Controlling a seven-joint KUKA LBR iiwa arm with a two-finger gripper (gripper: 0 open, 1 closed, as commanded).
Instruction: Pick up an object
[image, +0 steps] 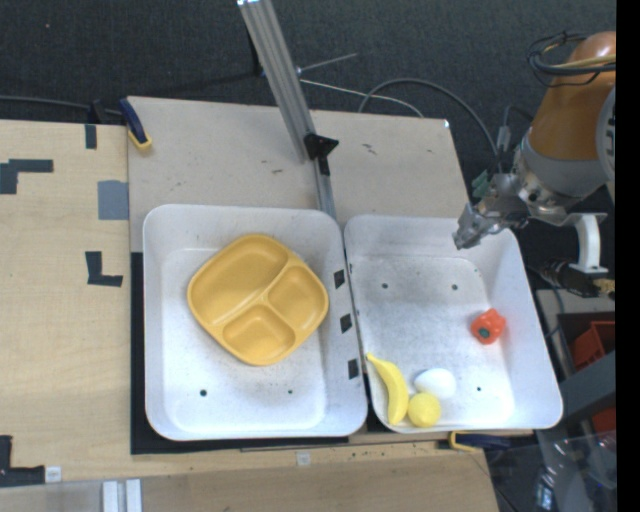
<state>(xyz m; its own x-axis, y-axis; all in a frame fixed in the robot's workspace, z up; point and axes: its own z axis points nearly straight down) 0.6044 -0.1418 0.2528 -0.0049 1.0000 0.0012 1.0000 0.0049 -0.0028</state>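
A: What should you worry about from here?

B: You have four candidates in the right bin, all in its lower half. The banana, the white egg and the lemon are bunched at lower centre of the frame, touching or nearly so. A descent there could nudge one aside or clip two at once. They also lie close to the bin's near wall, so a finger could strike the rim.

A: And the red one?

B: The tomato lies alone at right of centre, well apart from the others. It looks round, so it could roll off a poorly centred pinch.

A: Where's the arm?

B: It comes in from the upper right. The gripper points down and left over the right bin's upper edge, well away from every object. Nothing is between its fingers; whether they're apart or together, you can't tell. The yellow tray lies in the left bin.
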